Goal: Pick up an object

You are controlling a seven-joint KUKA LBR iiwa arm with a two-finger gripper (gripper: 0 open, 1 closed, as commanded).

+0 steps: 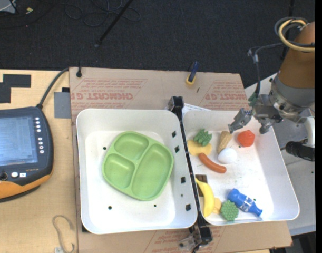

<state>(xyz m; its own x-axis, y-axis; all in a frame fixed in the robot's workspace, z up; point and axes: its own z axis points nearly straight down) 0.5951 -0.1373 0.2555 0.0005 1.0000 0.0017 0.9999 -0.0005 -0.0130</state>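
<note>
The gripper [252,121] hangs over the far edge of the right bin [287,194], its two dark fingers spread apart with nothing between them, so the hand is released and no pick has begun; the red tomato-like ball [246,138] lies just below it near the bin's far right corner and looks the likeliest target; beside the ball sit a white egg [227,155] and a tan cone-shaped piece [224,139], close enough that a finger could nudge either on the way down; farther toward the bin's left wall lie a green leafy piece [203,137], a red-orange sausage [212,163] and a yellow banana [205,194], while a blue bottle [244,202] and a green round piece [230,211] rest near the near edge; the left bin [89,194] carries a green divided plate [138,165]; these look like toy foods, so I judge the ball light, stiff and smooth, apt to roll or squirt out of a shallow pinch; the fingers should straddle it across its widest middle and close low, near the bin floor, approaching from straight above to keep clear of the egg.
</note>
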